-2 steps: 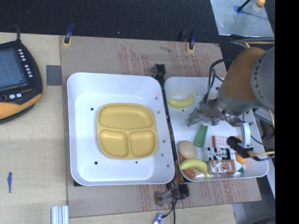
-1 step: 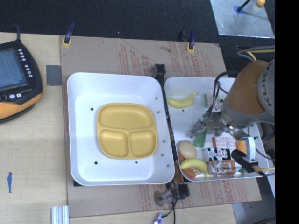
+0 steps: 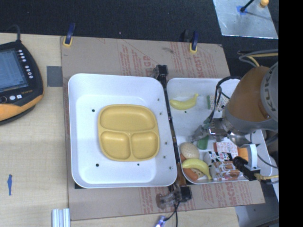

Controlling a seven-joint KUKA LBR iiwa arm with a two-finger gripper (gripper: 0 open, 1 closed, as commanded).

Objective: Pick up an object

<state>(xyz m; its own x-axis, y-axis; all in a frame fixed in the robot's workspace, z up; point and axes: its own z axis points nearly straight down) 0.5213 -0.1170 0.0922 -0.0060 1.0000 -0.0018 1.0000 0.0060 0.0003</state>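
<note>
Two shallow white bins sit side by side on the cardboard-covered bench. The left white bin holds a yellow plastic three-compartment tray, lying flat near its middle. My grey arm with the orange band reaches in from the right over the right white bin, and my two-finger gripper hangs low over that bin's middle. The wrist hides too much of it for me to tell whether it is clenched or released, or whether anything is in it.

Near the far edge of the right bin lies a small yellow toy banana, well apart from my gripper. At the near end a second yellow banana lies beside a pale round egg-shaped object. A printed red-and-white packet lies just to their right, partly under my wrist.

A handheld control pendant with a dark screen rests on the bench at the left.
</note>
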